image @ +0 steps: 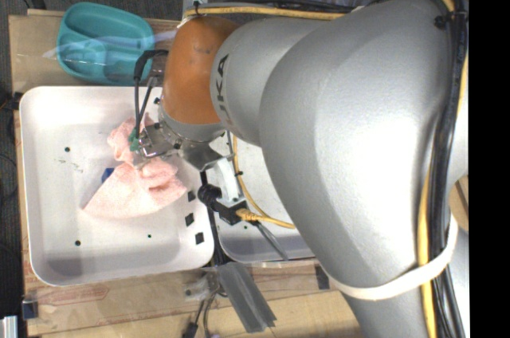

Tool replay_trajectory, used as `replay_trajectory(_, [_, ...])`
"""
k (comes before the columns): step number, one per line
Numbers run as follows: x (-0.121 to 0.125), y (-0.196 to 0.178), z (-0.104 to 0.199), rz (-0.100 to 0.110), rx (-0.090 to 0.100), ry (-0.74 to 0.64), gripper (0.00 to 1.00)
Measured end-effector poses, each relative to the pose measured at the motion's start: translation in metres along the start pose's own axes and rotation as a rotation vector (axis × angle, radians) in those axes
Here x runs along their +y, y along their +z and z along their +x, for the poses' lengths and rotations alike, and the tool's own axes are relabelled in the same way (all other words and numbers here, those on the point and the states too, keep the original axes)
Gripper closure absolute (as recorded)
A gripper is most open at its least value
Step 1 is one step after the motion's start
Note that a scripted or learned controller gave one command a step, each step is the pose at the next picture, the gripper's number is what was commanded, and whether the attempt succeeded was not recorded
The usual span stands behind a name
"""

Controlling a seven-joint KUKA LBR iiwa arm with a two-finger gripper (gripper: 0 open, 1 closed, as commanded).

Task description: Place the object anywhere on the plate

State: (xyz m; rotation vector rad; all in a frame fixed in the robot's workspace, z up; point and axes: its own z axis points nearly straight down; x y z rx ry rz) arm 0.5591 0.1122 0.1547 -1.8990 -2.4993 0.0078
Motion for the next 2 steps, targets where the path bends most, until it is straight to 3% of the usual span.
replay_trajectory(1, [0.01,-0.023,0.071,-0.001,0.001,-0.018,1.0])
replay_trajectory(2, [-0.012,-0.074,0.105,-0.006,0.0,-0.272,1.0])
